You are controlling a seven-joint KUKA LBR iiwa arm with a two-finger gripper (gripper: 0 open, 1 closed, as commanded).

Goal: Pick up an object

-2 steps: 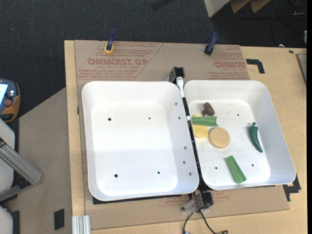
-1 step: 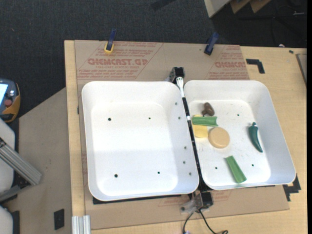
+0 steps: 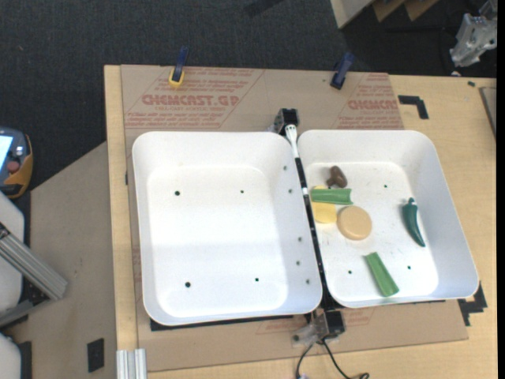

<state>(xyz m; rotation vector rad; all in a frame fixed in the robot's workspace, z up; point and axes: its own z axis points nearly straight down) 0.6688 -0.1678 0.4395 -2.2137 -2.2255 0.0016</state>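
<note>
The right bin (image 3: 442, 204) holds several small items. A brown lump (image 3: 337, 177) lies near its back left. Below it rest a green strip (image 3: 331, 197), a yellow block (image 3: 323, 213) against the left wall, and a round tan disc (image 3: 355, 223). A dark green pepper (image 3: 413, 222) lies toward the right side, and a light green stick (image 3: 381, 274) sits near the front. My gripper (image 3: 473, 39) shows as a pale grey shape at the top right corner, well off the bench and far above the bins, with nothing seen in it.
The left bin (image 3: 213, 164) adjoins the right one along a black divider (image 3: 304, 204). Both sit on a brown board (image 3: 237, 93) held by a yellow-blue clamp (image 3: 178, 68) and a blue clamp (image 3: 342, 69). A cable (image 3: 327, 358) trails from the front edge.
</note>
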